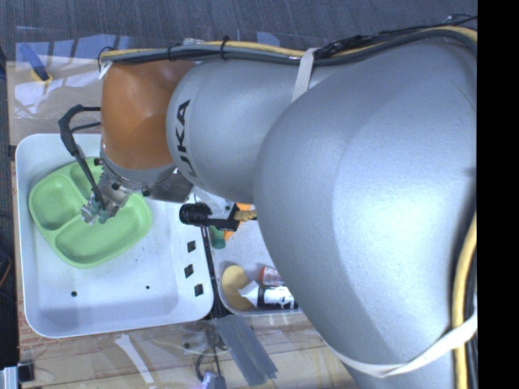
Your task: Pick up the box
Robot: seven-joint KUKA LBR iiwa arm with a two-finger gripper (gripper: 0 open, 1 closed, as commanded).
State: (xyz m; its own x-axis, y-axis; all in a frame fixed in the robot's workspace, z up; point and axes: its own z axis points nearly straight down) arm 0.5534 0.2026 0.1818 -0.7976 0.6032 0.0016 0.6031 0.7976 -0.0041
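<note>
My gripper (97,211) hangs low over the left bin (97,306), right above a green divided plate (81,217), near the ridge between its compartments. The grey arm with its orange band (138,120) reaches in from the right and hides most of the right bin (243,308). I cannot make out a box among the few things visible there.
In the visible strip of the right bin lie a tan round object (233,280), a dark labelled container (274,297) and a small green-and-orange item (219,233). A black cable (69,132) loops above the plate. The left bin's floor in front of the plate is bare white.
</note>
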